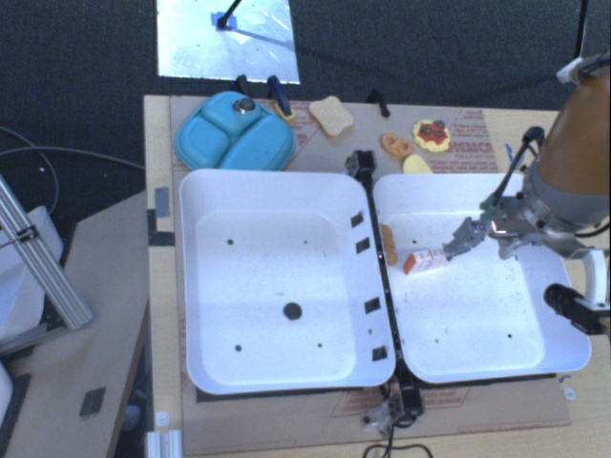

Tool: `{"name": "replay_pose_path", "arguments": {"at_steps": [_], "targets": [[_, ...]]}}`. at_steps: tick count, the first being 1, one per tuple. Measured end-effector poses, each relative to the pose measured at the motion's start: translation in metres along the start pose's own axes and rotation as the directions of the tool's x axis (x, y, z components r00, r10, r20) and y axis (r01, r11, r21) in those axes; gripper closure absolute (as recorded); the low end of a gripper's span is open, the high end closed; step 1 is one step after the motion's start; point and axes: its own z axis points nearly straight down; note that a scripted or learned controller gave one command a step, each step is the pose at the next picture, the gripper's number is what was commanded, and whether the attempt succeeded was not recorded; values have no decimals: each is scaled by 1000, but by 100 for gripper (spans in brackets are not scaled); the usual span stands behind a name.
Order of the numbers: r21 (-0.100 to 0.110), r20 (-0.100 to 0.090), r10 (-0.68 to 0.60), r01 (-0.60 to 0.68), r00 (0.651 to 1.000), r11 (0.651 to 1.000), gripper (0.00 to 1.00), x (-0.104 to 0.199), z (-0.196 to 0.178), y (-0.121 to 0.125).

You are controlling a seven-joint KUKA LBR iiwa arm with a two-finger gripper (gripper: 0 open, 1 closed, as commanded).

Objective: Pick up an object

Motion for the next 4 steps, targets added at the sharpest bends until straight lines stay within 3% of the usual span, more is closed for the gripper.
{"name": "replay_pose_path", "arguments": {"at_steps": [1, 2, 3, 4], "targets": [[6, 0, 7, -7, 1000, 1000, 0, -55, 66, -39], [-7, 3, 2, -2, 1000, 1000, 0, -62, 171, -13], [-16, 6, 2, -2, 1000, 1000, 100, -63, 153, -11], [-18, 6, 2, -2, 1000, 1000, 100, -63, 143, -11]]}}
